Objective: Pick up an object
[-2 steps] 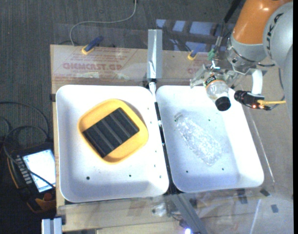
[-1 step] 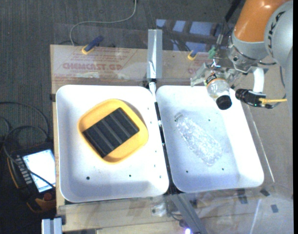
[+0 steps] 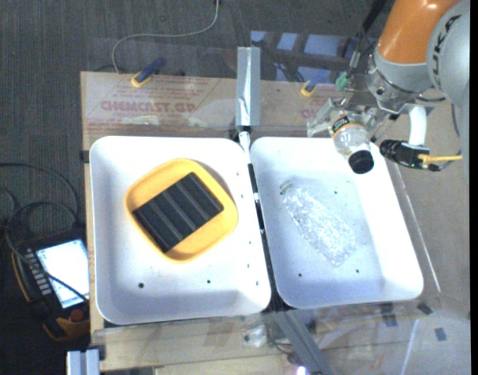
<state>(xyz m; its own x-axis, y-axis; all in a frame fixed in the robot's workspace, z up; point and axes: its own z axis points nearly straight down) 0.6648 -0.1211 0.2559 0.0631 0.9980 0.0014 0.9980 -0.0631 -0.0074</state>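
Nearest the lens: the grey arm, its orange band [image 3: 407, 22] at the top right of the camera view. Below it the gripper [image 3: 352, 141] hangs over the far right corner of the right bin [image 3: 403, 276]. I cannot tell whether it is spread or closed, nor whether it carries anything.

Candidate objects: a clear crumpled plastic piece [image 3: 317, 221] lies flat on the floor of the right bin, near its middle and apart from every wall. Its long axis runs diagonally, from upper left, towards the bins' shared edge, to lower right. I cannot make out which end is which. It lies well apart from the gripper.

In the left bin [image 3: 114, 287] I see a yellow rounded tray [image 3: 219, 223] lying flat near the middle, turned askew to the bin walls. A black ribbed panel [image 3: 179, 209] sits on top of it, its long side running from lower left to upper right.

Surroundings: both bins rest on a wooden board [image 3: 161, 104]. A metal bar [image 3: 247, 84] stands on it at the far end of the seam between the bins. A clamp [image 3: 147, 73] grips the board's far edge. A lit screen [image 3: 61, 268] lies on the floor at the left.
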